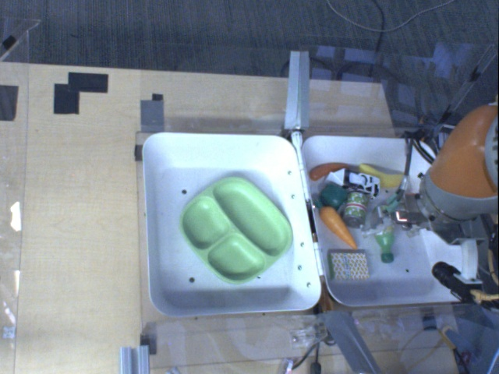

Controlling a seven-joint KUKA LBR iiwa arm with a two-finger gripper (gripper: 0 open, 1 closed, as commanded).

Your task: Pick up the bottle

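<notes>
Bottle (384,244) lay centre-right of frame in right bin (390,291), green cap down, beside carrot (337,226) | claw (399,215) hovered just above; grip state you couldn't tell | you'd best descend centred on body, clear of can (355,206).

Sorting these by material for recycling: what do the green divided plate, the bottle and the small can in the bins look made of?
Green plate: likely moulded plastic, matte, uniform colour, soft rounded compartments. Bottle: apparently clear plastic with green cap, see-through body. Can: probably metal, with a printed label wrap; too small to be sure.
</notes>
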